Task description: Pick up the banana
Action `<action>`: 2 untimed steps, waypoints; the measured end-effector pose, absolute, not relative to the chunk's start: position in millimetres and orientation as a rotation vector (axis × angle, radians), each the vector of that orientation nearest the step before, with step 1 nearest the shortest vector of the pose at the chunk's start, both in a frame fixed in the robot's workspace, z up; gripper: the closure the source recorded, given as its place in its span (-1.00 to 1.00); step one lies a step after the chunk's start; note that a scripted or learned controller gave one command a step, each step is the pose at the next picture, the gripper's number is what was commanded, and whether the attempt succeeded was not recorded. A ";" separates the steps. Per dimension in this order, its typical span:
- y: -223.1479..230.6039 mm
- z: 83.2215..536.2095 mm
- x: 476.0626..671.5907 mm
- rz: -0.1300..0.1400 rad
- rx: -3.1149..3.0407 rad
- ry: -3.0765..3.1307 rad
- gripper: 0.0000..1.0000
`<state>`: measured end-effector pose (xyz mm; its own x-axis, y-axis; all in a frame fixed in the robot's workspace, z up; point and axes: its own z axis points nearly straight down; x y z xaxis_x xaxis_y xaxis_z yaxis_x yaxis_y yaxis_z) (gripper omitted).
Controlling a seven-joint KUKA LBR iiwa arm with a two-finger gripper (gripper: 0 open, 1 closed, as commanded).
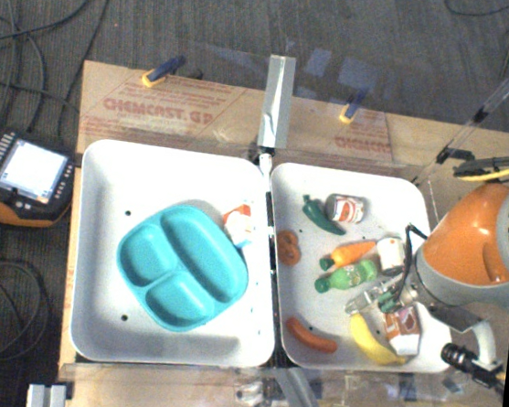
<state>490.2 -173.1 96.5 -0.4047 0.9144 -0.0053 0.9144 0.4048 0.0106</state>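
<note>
Metal fingers of the gripper (379,301) are hanging low in the right bin (438,211), in a tangle of bright parts just above the banana (371,341); whether they are apart or together I cannot tell, and nothing is visibly sitting between them. The banana, a smooth yellow curve, is lying at the near right of that bin, beside a small red-and-white box (402,329) whose print is too small to read. Going outward from the gripper, a green bottle (349,277) and an orange carrot (354,253) are lying just to its left, a white block (389,253) is sitting just beyond it, and a small can (347,208) with a red label, unreadable, and a dark green pepper (321,214) are resting farther back. A red sausage (311,336) is lying left of the banana, and a brown ring-shaped piece (288,246) is sitting by the bin's left wall. The left bin (84,315) is holding a glossy turquoise divided tray (183,266) and a small orange-and-white thing (239,225). Cardboard (156,108) beneath the bins is showing red lettering, "CHEMCAST.GP".
</note>
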 end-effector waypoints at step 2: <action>-108.8 203.2 484.8 -0.013 2.060 2.380 1.00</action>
<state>484.8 -108.8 203.2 -0.1433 0.9897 -0.0005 0.9896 0.1433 -0.0107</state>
